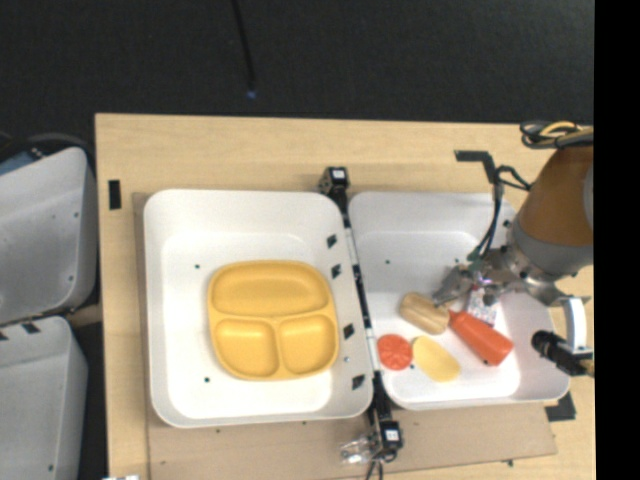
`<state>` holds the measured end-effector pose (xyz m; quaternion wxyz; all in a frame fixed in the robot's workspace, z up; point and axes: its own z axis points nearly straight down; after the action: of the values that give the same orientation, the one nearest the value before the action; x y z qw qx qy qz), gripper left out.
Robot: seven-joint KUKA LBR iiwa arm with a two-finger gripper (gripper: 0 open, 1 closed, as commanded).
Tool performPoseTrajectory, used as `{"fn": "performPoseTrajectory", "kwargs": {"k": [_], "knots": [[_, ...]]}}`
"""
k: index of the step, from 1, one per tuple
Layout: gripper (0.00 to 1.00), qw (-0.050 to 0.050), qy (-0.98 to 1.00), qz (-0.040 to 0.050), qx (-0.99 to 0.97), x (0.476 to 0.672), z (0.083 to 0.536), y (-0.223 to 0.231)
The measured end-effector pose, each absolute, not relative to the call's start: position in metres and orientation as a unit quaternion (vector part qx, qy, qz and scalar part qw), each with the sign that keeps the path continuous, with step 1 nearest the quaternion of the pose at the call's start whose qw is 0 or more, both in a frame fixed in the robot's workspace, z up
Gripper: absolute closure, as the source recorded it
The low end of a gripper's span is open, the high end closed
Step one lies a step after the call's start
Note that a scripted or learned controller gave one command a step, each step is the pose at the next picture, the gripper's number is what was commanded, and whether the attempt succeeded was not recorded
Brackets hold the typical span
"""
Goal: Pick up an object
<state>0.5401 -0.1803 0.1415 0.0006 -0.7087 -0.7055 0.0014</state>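
Clutter sits bunched in the near part of the right bin [420, 218]: a tan bread-roll-like piece [424, 314], an orange carrot-shaped toy [482, 337], a red round piece [394, 351] and a pale yellow lump [436, 359], close together and some touching, as loose things lie when tipped in for grasping. The left bin [170, 268] bears a yellow divided plate [272, 319], lying flat and well apart from the rest. The gripper [478, 284] hangs low over the right bin, just above the carrot's upper end and beside the roll; whether it is spread or closed I cannot tell, and nothing shows clamped in it. The carrot looks the likeliest target, being nearest.
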Motion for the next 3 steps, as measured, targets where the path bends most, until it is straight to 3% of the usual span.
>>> {"fn": "performPoseTrajectory", "kwargs": {"k": [1,2,3], "knots": [[0.0,-0.005,-0.705,0.0003,-0.709,0.542,0.104,-0.184],[1.0,-0.01,-0.703,-0.0022,-0.711,0.545,0.118,-0.187],[1.0,-0.004,-0.709,-0.0017,-0.706,0.546,0.182,-0.186]]}}
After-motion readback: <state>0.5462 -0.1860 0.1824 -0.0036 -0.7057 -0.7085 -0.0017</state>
